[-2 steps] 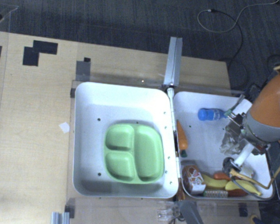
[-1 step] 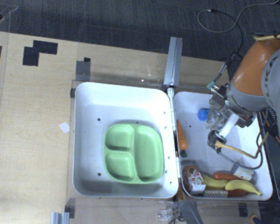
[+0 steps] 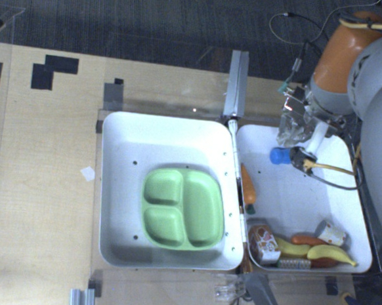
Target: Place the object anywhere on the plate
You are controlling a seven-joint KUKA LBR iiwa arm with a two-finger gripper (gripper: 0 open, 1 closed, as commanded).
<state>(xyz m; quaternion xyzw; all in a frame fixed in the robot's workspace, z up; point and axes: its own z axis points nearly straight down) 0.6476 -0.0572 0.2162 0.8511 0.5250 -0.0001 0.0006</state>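
Observation:
A light green plate (image 3: 183, 207) with three compartments lies in the left white bin (image 3: 122, 143). My gripper (image 3: 289, 138) hangs over the upper left part of the right bin (image 3: 346, 193), under the orange-banded wrist. A small blue object (image 3: 280, 155) sits right at the gripper's lower end, touching or just below it. Whether the gripper holds it is unclear from this angle.
An orange carrot-like piece (image 3: 247, 184) lies along the right bin's left wall. At that bin's front edge are a brown and white item (image 3: 264, 244), a yellow banana (image 3: 328, 255), a red piece (image 3: 309, 241) and a small white cup (image 3: 331, 232). A yellow cable (image 3: 331, 169) trails from the wrist.

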